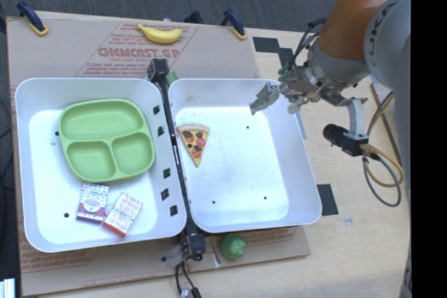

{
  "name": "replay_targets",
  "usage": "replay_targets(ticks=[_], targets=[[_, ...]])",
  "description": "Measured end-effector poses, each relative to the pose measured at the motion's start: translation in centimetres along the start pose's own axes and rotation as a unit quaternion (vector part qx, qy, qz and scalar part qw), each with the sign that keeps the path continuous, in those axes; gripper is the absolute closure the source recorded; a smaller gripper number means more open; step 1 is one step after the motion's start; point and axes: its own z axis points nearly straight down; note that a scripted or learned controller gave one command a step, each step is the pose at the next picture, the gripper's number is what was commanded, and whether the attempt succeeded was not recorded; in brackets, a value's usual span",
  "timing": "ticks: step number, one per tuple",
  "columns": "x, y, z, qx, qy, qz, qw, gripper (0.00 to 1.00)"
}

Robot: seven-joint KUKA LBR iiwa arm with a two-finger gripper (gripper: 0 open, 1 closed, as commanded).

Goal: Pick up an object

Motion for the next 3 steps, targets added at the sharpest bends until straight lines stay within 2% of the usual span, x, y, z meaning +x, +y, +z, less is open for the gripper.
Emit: replay_targets(ticks=[1, 2, 3], targets=[[-3.5, -1.9, 13.6, 0.002, 0.0, 0.0, 1.0, 0.0], [-3.4, -2.6, 15.8, 0.001, 0.0, -0.001, 1.0, 0.0], [-3.5, -11.5, 15.8, 0.0, 0.0, -0.001, 1.0, 0.0]])
